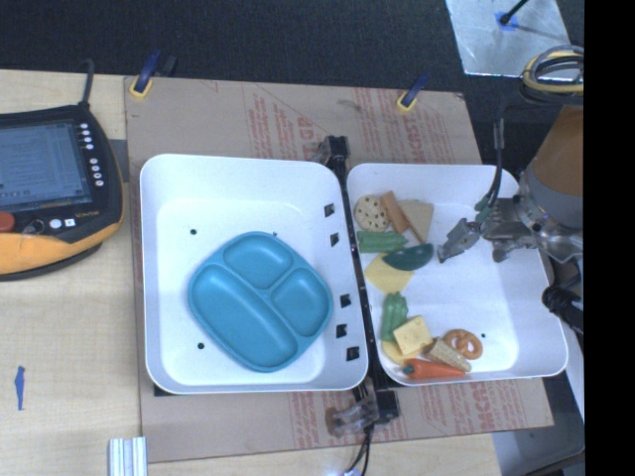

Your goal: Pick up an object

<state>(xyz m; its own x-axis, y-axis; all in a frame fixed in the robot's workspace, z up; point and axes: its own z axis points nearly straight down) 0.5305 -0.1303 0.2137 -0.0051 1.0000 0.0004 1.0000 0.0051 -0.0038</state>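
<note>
In right bin [516, 296], hand [458, 243] over bare floor w/ fingers spread, holding nothing, toy food [402, 276] heaped along bin's left side, blue tray [260, 300] in left bin [164, 266].

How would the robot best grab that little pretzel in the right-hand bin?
Probably from straight above, fingers closing across the outer sides of the pretzel. It lies flat on the bin floor, with bare floor to its right; the cheese-like wedge and carrot crowd its left and lower sides, so the gripper should avoid those.
</note>
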